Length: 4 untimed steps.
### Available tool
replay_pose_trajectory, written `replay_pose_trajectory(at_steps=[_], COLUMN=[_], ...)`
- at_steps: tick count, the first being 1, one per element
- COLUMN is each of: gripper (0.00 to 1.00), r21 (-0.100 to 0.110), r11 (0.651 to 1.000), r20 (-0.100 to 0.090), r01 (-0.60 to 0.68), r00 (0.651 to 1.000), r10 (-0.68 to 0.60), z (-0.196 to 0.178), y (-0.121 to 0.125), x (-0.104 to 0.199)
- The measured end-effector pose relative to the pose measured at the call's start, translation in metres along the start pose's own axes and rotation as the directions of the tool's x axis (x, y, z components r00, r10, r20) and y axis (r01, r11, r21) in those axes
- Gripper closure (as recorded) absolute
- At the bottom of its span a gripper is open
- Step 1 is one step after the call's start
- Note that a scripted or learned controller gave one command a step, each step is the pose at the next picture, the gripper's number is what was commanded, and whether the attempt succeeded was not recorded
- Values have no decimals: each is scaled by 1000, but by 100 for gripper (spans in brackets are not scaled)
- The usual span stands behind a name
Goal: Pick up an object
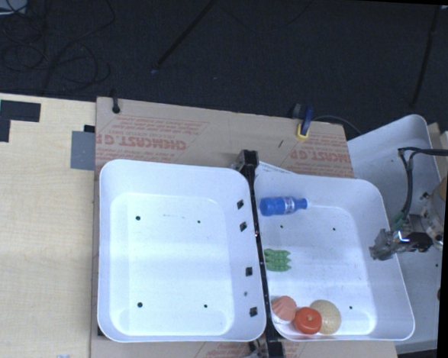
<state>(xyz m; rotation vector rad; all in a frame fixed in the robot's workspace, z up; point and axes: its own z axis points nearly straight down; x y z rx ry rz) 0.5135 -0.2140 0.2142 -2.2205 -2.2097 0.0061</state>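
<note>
Right bin [374, 223]: blue bottle [282, 206] near top-left, green piece [276, 260] mid-left, red [307, 320], tan [326, 315], pink [283, 307] items clustered at the front edge. Gripper [391, 243] over the right rim; grip state: cannot tell.

The claw [388, 245] hangs low at right, seemingly holding nothing.

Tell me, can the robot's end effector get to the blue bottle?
Probably yes. The blue bottle lies alone near the far wall of the right bin, with nothing on top of it or beside it. The end effector sits at that bin's right rim.
</note>
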Motion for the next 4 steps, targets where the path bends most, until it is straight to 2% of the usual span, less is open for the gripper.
replay_pose_trajectory(at_steps=[1,4], gripper=[100,100], r21=[-9,-4], r11=[1000,1000], r20=[3,4], r01=[8,14], r00=[1000,1000], r10=[-8,-14], z=[43,12], y=[72,69], x=[2,-1])
